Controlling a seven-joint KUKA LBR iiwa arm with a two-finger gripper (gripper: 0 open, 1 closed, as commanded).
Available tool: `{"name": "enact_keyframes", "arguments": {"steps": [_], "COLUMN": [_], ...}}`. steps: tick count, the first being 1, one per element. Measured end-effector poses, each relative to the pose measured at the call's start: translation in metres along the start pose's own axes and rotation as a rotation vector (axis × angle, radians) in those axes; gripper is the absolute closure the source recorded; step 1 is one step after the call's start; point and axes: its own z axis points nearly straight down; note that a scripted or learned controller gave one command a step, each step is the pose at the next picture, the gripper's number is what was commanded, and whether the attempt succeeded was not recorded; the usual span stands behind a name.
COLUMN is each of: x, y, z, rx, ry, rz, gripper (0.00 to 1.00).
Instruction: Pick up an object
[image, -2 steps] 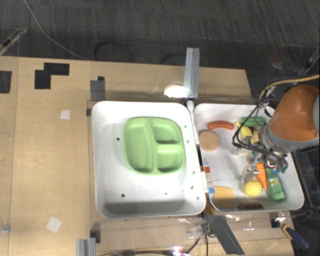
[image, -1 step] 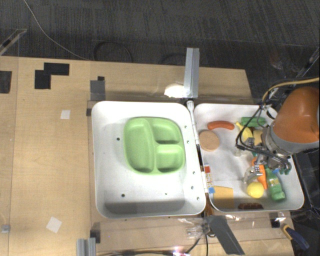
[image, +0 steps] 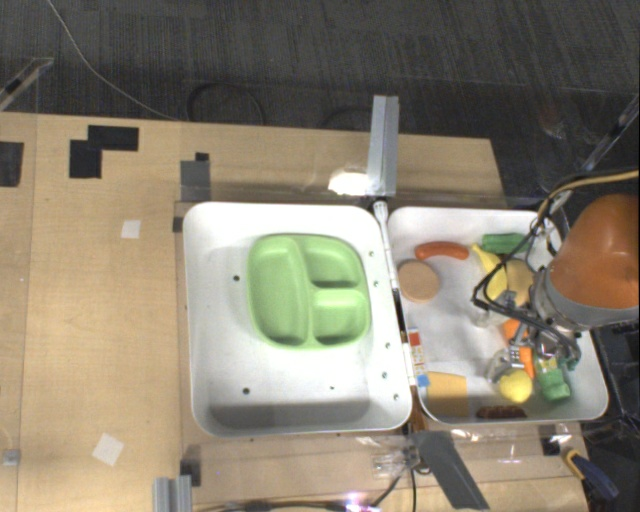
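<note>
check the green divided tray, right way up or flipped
Right way up: the green divided tray shows its three hollow compartments facing the camera.

Crowded right bin (image: 450, 222), open left bin (image: 210, 300)

Toys cluster along the right bin's far and right sides; its middle floor lies bare beside the cookie (image: 419, 281).

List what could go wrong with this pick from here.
1. The gripper sits low in the right bin among a crowded cluster: a yellow piece, a green block and an orange piece. It could nudge them aside or catch two.
2. The arm's cables hang over the toys and may snag.
</note>
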Motion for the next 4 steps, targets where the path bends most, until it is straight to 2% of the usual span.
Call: {"name": "enact_keyframes", "arguments": {"steps": [2,3,4], "x": [0.022,-0.074,-0.028], "y": [0.014,0.052,0.027], "z": [-0.001,0.003,0.001], "rx": [0.002,-0.003,-0.003], "ry": [-0.002,0.006,0.005], "rz": [0.004,-0.070,0.092], "gripper": [0.00,0.00,0.00]}}
